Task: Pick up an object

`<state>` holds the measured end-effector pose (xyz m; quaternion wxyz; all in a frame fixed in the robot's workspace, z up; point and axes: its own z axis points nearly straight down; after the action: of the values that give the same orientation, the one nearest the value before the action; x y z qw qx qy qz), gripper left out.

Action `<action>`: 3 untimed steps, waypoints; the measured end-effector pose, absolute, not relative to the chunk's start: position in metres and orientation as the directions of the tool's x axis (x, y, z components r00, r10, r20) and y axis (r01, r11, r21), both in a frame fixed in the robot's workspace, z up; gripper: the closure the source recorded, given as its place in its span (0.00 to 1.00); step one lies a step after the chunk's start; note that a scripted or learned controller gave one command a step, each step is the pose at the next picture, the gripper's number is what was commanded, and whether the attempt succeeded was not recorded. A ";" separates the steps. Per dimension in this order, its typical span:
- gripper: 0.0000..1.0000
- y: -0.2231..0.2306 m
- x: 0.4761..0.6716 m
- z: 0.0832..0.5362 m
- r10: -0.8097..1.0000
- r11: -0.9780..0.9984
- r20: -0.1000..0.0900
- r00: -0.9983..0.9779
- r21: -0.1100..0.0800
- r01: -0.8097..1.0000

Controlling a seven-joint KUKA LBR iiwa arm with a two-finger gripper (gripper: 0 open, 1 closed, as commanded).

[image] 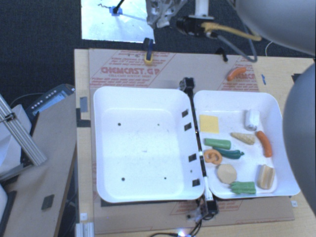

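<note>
The right bin (276, 107) holds several toy foods: a yellow cheese square (209, 124), a white cylinder (252, 119), an orange sausage (264, 143), a pale wedge (243, 138), a green cucumber (217, 143), a dark green pepper (231, 153), an orange ring slice (213, 156), a tan round biscuit (226, 173), a green leafy piece (243, 187) and a bread roll (265, 176). My gripper (160, 14) hangs high at the top of the camera view, beyond the bins' far edge and well away from all of them. Nothing is visibly in it.
The left bin (101, 132) lies beside the right one, joined by a black clipped divider (192, 132). Another orange sausage (236, 73) lies on the board behind the right bin. A blue and yellow clamp (148, 51) stands behind the left bin. The grey arm looms at the right.
</note>
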<state>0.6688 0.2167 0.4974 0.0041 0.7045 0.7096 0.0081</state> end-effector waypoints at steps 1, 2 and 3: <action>1.00 0.160 0.669 0.512 1.000 -0.003 0.000 0.003 0.005 1.000; 1.00 0.094 0.669 0.517 1.000 -0.005 -0.001 0.005 0.003 1.000; 1.00 0.043 0.668 0.504 1.000 -0.003 -0.001 0.003 0.001 1.000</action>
<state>0.6684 0.0427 0.5040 0.0008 0.7083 0.7059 -0.0001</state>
